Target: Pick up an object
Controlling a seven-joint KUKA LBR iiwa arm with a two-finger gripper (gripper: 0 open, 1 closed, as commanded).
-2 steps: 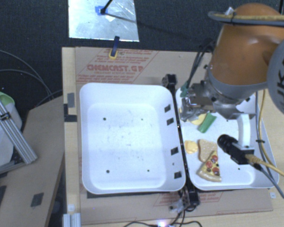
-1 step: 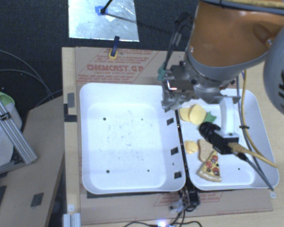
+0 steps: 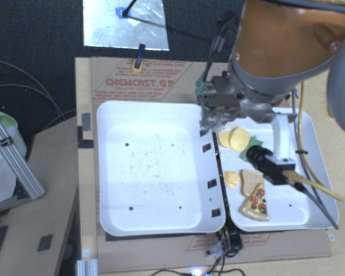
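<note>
My gripper [image 3: 209, 124] hangs over the far left corner of the right bin [image 3: 310, 137], just beside the ridge between the two bins. A round yellow toy [image 3: 239, 138] lies right of the gripper, with a bit of green [image 3: 254, 140] at its side. Nearer the front lie a small yellow piece [image 3: 232, 179] and a pizza slice toy [image 3: 255, 196], touching each other. Nothing shows in the gripper. The arm's big orange and grey body [image 3: 287, 33] hides the back of the right bin.
The left bin [image 3: 149, 165] sits beside the right one, and black clips [image 3: 211, 183] mark the shared ridge. Both bins rest on a cardboard sheet [image 3: 138, 79]. A metal plate [image 3: 125, 15] lies behind, and a metal frame [image 3: 11, 154] stands at left.
</note>
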